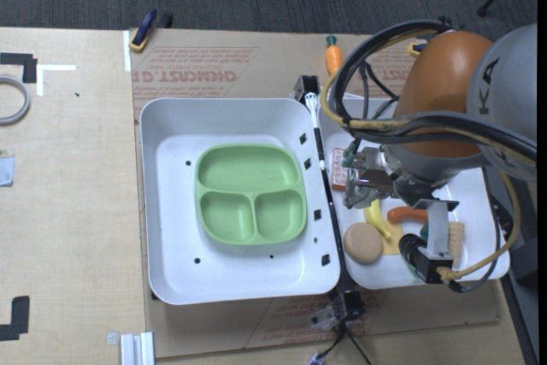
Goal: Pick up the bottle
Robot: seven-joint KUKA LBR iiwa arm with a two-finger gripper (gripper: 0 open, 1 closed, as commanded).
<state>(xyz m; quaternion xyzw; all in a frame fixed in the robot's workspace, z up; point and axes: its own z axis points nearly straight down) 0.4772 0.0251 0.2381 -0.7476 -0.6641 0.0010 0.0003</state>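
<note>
Clutter crowds the right bin under your gripper; I cannot tell its state, and you risk grabbing the tan round by mistake.

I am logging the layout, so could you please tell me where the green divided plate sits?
The green three-compartment plastic plate lies in the middle of the left shallow white bin, left of the grey arm.
</note>
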